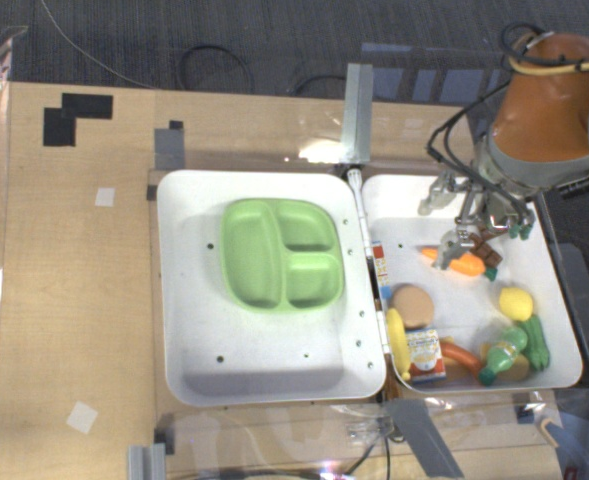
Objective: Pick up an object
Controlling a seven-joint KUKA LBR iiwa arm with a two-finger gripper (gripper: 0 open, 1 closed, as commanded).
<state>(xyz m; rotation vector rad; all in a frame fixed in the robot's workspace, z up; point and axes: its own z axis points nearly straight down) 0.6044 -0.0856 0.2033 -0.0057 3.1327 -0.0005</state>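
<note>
Hand: I see my one hand (471, 230) low over the upper part of the right bin (554, 298), its metal fingers pointing down at a small orange carrot (461, 264); I cannot tell whether they are spread or pressed together, and I see nothing lifted between them.
Nearest things: the orange carrot lies just under the fingertips on the bin floor, with one brown piece (488, 255) touching its right end.
Arm: one grey arm with its orange band (546, 103) comes in from the upper right.
Rest of the right bin, counted: one yellow lemon (515, 304), one dark green vegetable (537, 342), one green bottle (501, 359), one round brown bun (412, 305), one yellow banana (397, 342), one small printed carton (425, 354), and one long orange-red piece (461, 355) along the front wall.
Left bin: one white bin (189, 368) holding one light green divided plate (280, 253) with three compartments.
Counter: the two bins sit side by side on my wooden counter (64, 298), touching along their shared edge.
</note>
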